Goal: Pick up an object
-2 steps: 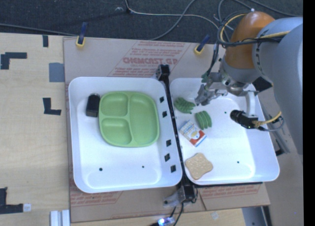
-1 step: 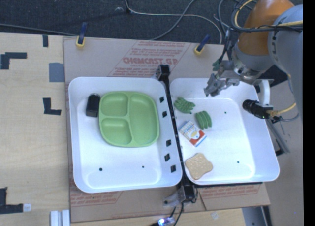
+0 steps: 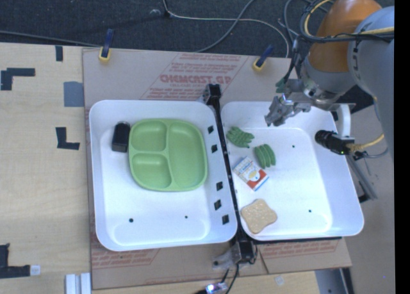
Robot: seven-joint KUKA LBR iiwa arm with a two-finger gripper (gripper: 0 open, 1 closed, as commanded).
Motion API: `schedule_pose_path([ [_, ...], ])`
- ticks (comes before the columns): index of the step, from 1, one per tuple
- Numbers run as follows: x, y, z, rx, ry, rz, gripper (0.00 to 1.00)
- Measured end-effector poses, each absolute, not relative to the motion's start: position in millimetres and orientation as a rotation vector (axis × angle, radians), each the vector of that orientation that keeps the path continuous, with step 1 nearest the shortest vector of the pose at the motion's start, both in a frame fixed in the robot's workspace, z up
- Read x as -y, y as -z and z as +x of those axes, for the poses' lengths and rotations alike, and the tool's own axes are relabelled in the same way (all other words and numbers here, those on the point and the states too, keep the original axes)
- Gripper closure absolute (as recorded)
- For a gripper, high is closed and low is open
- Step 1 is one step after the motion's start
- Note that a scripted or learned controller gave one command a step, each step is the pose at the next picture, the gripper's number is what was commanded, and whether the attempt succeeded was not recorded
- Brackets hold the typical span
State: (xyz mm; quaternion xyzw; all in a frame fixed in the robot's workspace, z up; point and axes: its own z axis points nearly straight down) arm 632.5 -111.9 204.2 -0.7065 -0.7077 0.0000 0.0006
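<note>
Two white bins sit side by side on the tabletop (image 3: 38, 158). The left bin (image 3: 102, 177) holds a green divided plate (image 3: 168, 155) with a small black block (image 3: 120, 137) touching its left edge. The right bin (image 3: 333, 209) holds two green toy vegetables (image 3: 240, 136) (image 3: 264, 155), a small carton (image 3: 249, 173) and a toast slice (image 3: 258, 215). The hand (image 3: 279, 114) hangs over the right bin's far edge, holding nothing.

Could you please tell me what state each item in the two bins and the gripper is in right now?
green divided plate: flat, left bin.
black block: beside plate's left edge.
two green pieces: loose, right bin.
small carton: lying flat.
toast slice: flat, near front.
gripper: over right bin's back edge.
</note>
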Motion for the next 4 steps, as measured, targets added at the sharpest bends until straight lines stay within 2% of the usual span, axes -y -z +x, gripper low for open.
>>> schedule_pose_path([
  [1, 64.5, -214.1, 629.4, 2.227, 0.001, -2.213, 1.00],
  [3, -43.4, -228.8, 644.5, 2.228, 0.001, -2.213, 1.00],
  [4, -86.8, -226.6, 641.7, 2.226, -0.001, -2.215, 1.00],
])
